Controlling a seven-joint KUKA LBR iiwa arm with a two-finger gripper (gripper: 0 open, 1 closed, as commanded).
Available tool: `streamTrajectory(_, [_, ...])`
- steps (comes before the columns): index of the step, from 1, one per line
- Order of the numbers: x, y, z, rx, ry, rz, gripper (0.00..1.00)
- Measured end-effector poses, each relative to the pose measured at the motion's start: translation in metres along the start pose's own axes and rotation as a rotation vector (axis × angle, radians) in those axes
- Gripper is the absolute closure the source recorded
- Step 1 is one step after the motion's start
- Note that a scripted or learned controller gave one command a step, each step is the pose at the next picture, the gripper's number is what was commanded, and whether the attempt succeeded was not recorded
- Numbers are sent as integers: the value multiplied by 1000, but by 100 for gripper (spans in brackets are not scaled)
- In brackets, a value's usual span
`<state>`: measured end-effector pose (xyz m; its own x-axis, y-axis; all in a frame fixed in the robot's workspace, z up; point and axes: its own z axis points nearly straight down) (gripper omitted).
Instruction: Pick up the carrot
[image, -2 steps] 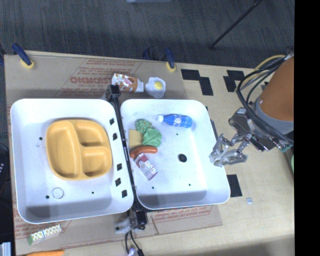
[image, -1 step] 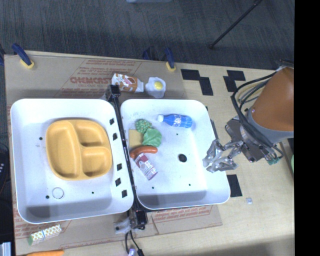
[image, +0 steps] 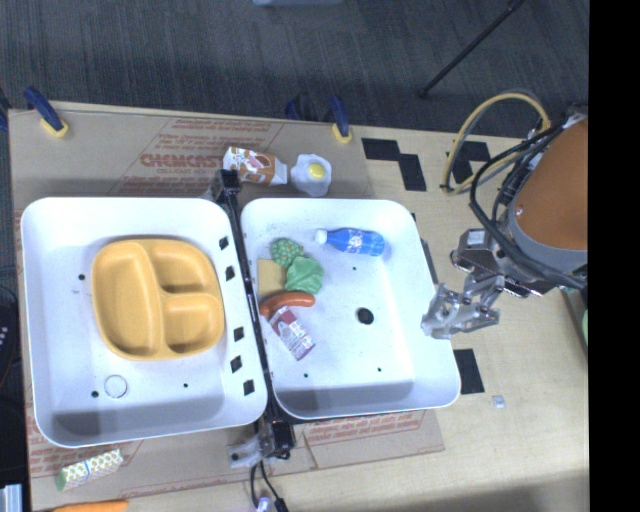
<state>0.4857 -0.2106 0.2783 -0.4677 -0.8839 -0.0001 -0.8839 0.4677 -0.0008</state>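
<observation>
Carrot (image: 289, 300), an orange stub, lies in the right bin (image: 400, 385) near its left wall, well apart from the gripper (image: 458, 312). Just above the carrot sit a green leafy vegetable (image: 297, 268) and a pale yellow block (image: 268, 273), the three crowded together. Just below it lies a small red-and-white packet (image: 294, 333), tilted. A blue bottle (image: 352, 241) rests on its side near the bin's far wall. A dark round spot (image: 365, 317) marks the bin floor right of the carrot.

The left bin (image: 50, 300) holds a yellow divided tray (image: 158, 297) with three compartments.

The gripper hangs just outside the right bin's right rim, over the desk (image: 520, 420), below the arm's orange band (image: 560, 190). Whether the jaws are apart or together cannot be told from this angle; nothing shows between them.

Behind the bins on the desk stand a small brown-and-white carton (image: 250, 165) and a white cup with yellow inside (image: 312, 174). A green-patterned packet (image: 90, 468) lies on the desk in front of the left bin. Black and yellow cables (image: 490, 130) loop near the arm.
</observation>
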Motion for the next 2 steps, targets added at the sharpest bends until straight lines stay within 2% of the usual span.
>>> streamTrajectory(1, [4,7,-42,0,0,-411,100])
streamTrajectory(2, [4,8,-3,-3,0,-378,100])
